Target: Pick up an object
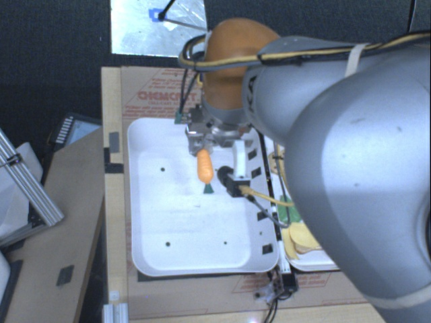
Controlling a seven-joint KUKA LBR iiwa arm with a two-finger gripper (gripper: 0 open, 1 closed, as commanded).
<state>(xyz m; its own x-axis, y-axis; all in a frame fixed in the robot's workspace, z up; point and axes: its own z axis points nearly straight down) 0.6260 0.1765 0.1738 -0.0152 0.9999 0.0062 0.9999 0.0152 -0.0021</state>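
Note:
An orange toy carrot (205, 168) with a green tip hangs point-down over the back middle of the left white bin (155, 247). Its upper end sits between the fingers of my gripper (201, 151), which is shut on it. The carrot's green tip is close above the bin floor; I cannot tell whether it touches. The big grey arm comes in from the right and hides most of the right bin (316, 264).
In the right bin, yellow pieces (300, 238) and a green piece (288, 214) peek out from under the arm. A cardboard sheet (151, 93) lies under both bins. Metal framing (27, 187) stands at the far left.

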